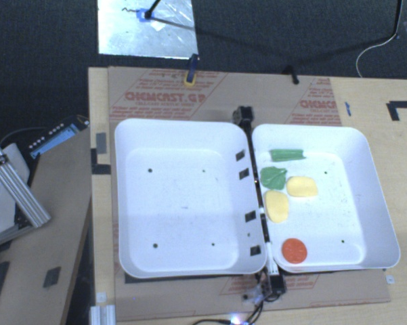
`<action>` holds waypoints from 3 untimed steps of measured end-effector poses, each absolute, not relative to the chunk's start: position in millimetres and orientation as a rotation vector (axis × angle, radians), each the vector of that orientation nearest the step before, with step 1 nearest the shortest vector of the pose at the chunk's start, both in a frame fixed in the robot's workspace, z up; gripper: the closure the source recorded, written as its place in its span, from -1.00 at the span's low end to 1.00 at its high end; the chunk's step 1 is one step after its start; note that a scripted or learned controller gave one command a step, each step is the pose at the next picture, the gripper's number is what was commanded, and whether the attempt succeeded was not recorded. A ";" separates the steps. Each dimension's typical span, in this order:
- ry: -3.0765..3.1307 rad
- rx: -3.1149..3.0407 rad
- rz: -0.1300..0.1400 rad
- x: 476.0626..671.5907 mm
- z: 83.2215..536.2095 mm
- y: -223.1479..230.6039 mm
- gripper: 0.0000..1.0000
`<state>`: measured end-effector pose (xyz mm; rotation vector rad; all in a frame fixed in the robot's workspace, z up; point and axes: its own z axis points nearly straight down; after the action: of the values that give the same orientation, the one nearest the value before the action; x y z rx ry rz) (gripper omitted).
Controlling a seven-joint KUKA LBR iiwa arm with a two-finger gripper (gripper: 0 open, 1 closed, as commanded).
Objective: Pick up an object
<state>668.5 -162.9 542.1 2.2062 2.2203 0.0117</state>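
Picking well meant descending squarely on the isolated orange disc (pixel 294 250) near the right bin's (pixel 376 202) front-left corner, away from clustered yellow and green pieces; the gripper's state couldn't be told.

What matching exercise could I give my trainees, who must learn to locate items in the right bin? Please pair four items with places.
Items:
1. long green piece
2. leafy green piece
3. round yellow piece
4. orange-red disc

Places in the right bin:
A. near the bin's front left corner
B. farthest back, by the rear wall
C. just right of the leafy green piece
D. by the divider, directly above the oval yellow piece

Pairs: 1-B, 2-D, 3-C, 4-A
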 end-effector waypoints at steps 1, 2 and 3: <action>2.234 2.218 -0.005 668.4 432.1 -126.9 1.00; 2.220 2.206 0.014 667.1 542.8 -118.8 1.00; 2.216 2.221 0.001 667.9 535.3 -170.2 1.00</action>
<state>667.9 -170.2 535.3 2.2207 2.2156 0.0007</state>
